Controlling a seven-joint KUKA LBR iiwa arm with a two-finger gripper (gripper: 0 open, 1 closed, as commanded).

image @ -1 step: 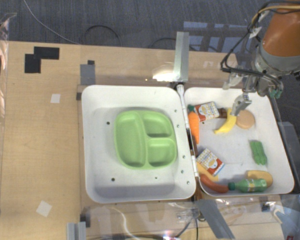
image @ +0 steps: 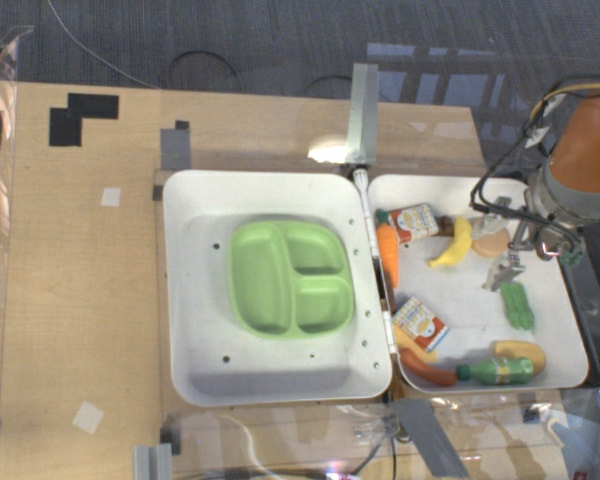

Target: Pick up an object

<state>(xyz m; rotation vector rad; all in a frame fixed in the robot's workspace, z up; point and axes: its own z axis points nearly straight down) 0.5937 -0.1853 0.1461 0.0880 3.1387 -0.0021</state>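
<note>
The right bin [image: 460, 308] holds several toy foods. An orange carrot [image: 387, 253] lies along its left wall, with a small snack box [image: 415, 222] and a yellow banana [image: 454, 245] beside it. A tan round piece [image: 489, 243] sits right of the banana. A green cucumber [image: 518, 305] lies at the right. Along the near side are a second snack box [image: 420, 324], a red sausage [image: 427, 370], a green bottle [image: 498, 371] and a yellow fruit [image: 521, 351]. My gripper [image: 506, 264] hangs over the bin's right part, just above the cucumber and right of the tan piece.
The left bin [image: 195, 358] carries a green divided plate [image: 288, 278]. A metal post [image: 362, 118] stands behind the seam between the bins. The arm's orange band [image: 590, 148] and cables [image: 510, 168] hang over the right bin's far right corner.
</note>
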